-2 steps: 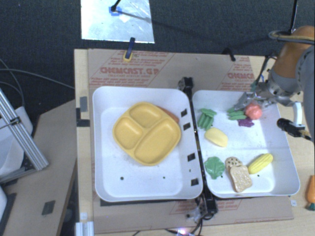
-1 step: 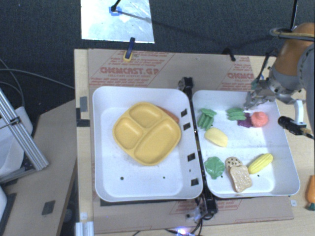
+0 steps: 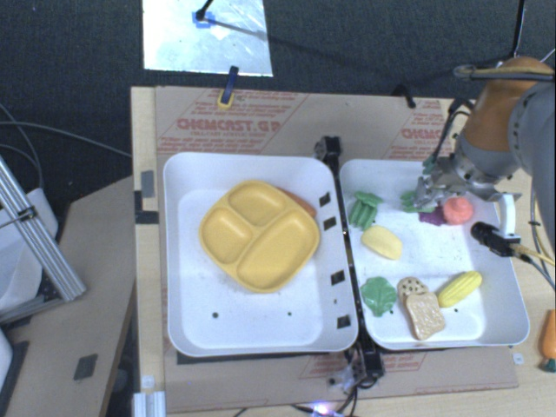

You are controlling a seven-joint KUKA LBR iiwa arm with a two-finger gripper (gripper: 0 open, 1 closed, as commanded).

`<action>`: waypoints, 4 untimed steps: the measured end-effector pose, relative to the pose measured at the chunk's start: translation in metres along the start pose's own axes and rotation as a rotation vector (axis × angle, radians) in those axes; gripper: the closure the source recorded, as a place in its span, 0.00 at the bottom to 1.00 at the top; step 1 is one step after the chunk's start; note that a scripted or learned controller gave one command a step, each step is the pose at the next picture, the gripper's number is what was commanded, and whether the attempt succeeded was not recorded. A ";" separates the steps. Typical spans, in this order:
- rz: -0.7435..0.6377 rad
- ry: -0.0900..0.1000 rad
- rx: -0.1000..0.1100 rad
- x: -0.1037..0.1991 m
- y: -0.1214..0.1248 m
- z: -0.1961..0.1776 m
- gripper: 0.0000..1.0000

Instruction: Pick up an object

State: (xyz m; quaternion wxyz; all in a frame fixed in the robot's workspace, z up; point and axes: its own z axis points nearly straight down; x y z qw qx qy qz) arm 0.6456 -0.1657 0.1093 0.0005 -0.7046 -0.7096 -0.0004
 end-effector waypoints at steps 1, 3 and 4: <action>0.000 0.001 0.004 0.044 -0.044 0.027 1.00; 0.008 -0.002 0.002 0.058 -0.070 0.025 1.00; 0.007 0.000 0.003 0.081 -0.118 0.026 1.00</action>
